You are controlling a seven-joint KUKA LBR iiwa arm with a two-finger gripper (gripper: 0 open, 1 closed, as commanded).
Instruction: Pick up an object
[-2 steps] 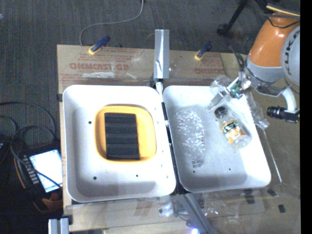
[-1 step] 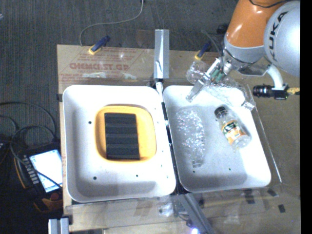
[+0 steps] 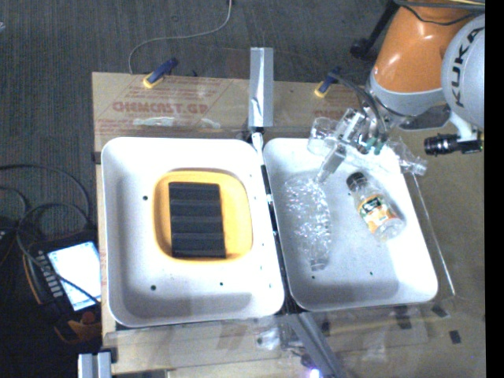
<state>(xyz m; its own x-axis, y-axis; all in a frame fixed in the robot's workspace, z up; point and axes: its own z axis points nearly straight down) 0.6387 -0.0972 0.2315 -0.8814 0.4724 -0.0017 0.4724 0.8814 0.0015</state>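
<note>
Clear crinkled bottle (image 3: 309, 213), outline indistinct

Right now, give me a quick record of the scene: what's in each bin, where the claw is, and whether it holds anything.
left bin: yellow tray with a black ridged block lying in it
right bin: clear crinkled bottle near the middle; small bottle with orange label to its right, lying down
claw: over the right bin's far edge, just above the clear bottle's top end
held: nothing seen between the fingers
arm: enters from the right
</note>
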